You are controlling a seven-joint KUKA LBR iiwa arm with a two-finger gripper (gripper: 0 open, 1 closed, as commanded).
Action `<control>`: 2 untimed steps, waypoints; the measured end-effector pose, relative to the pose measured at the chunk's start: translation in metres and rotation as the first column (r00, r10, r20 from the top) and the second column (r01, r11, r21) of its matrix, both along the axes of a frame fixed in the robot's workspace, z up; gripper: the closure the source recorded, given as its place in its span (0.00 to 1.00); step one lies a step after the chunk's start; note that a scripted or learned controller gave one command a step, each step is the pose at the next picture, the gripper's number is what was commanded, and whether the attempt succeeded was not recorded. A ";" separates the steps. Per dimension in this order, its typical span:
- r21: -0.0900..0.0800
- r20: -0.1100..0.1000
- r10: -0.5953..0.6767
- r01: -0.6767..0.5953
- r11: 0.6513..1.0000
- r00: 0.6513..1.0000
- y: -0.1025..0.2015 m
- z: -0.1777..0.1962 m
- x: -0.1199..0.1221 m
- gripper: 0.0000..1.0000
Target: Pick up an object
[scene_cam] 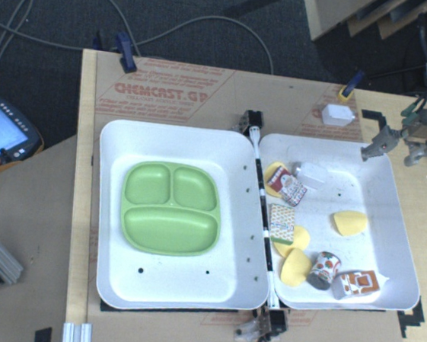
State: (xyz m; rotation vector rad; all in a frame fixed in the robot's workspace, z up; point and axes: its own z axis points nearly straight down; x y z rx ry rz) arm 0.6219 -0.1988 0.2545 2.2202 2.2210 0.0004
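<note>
On the left side of the desk [168,96] sits a white bin [109,216] with a green plate [171,207] lying flat in its middle. The plate has three little sections. It takes up most of the bin floor.

Next to it, touching along the middle edge, is the second white bin [395,225]. This one holds the small things to pick from. Most of them are bunched near the left wall and the near corner, maybe because they slid there. A red and white packet [286,186] lies near the top left, with a clear plastic piece [310,174] just beside it. Below is a patterned card [282,222], then two yellow pieces [292,256]. A small can [325,269] and an orange and white packet [360,283] rest near the front edge. One yellow lemon-shaped piece [350,222] sits alone in the open middle, so it looks easiest to grab.

At the far right, the gripper [394,147] hangs above the top right corner of that bin. Its two fingers are spread apart and hold nothing. It is well apart from every toy, so I think the pick has not started yet.
</note>
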 end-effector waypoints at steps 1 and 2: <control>0.001 -0.003 -0.001 0.001 1.000 1.000 -0.012 -0.109 -0.036 0.00; 0.001 -0.002 -0.001 0.001 1.000 1.000 0.002 -0.170 -0.066 0.00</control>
